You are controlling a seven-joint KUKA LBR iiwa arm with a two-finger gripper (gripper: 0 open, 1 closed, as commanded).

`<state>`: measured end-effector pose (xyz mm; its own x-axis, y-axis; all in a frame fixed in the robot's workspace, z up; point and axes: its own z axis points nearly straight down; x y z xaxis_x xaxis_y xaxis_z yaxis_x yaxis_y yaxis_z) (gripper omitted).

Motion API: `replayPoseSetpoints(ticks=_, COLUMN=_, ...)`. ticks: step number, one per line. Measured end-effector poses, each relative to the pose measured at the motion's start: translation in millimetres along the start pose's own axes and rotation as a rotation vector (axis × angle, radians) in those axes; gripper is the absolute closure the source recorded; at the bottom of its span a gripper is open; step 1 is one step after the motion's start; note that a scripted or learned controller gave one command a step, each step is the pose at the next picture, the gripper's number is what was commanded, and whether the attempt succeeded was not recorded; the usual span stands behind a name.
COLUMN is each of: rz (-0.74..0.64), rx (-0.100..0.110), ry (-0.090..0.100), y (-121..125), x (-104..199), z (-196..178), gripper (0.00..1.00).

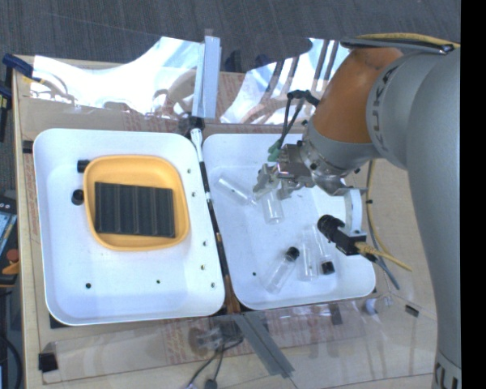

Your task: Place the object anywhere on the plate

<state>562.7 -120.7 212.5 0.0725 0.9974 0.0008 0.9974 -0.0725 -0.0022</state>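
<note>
Vials (277, 276), roughly five; one plate (136, 203).

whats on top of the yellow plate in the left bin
A dark ribbed rectangular insert lies across the middle of the yellow plate in the left bin. Whatever is beneath that insert is covered.

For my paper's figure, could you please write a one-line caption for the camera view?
Gripper over the right bin among clear vials; yellow plate waits in the left bin.
</note>
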Motion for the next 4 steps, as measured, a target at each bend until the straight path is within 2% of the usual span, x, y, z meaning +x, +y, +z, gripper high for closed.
replayPoseSetpoints(ticks=1, rz=-0.218, rx=-0.001, ry=-0.001, y=40, x=31, z=14, gripper=1.00)
replayPoseSetpoints(ticks=2, rz=-0.319, rx=-0.001, ry=-0.001, y=79, x=89, z=-19, gripper=1.00)
replayPoseSetpoints(ticks=3, rz=-0.638, rx=0.003, ry=-0.001, y=45, x=172, z=21, gripper=1.00)
replayPoseSetpoints(ticks=4, rz=-0.638, rx=0.003, ry=-0.001, y=46, x=171, z=21, gripper=0.00)
